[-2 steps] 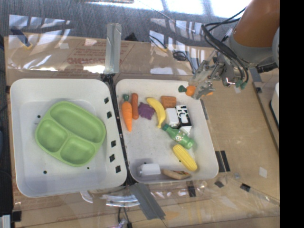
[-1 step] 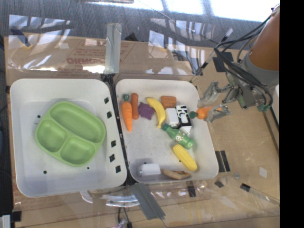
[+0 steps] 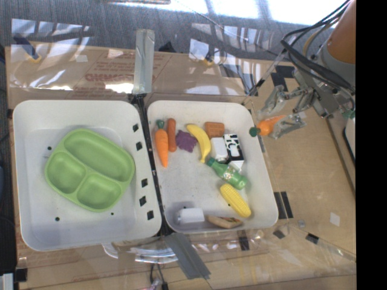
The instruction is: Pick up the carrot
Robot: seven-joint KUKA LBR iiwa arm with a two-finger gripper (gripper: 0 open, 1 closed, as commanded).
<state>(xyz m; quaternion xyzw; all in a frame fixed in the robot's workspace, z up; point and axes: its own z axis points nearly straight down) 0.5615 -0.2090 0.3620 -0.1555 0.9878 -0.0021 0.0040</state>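
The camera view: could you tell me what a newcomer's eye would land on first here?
Probably the gripper, off the right bin's right rim with a small carrot between its fingers. Next comes the bright green divided plate in the left bin, then the right bin's jumble, with a larger carrot, a banana and corn.

Glossy plastic carrot (image 3: 161,146), matt tray (image 3: 89,169)

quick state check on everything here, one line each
gripper: at the right bin's right rim, shut on a small carrot
small carrot: held between the fingers, off the bin floor
big carrot: lying flat in the right bin
banana: lying flat
green bottle: on its side
corn: lying flat
green plate: right way up in the left bin
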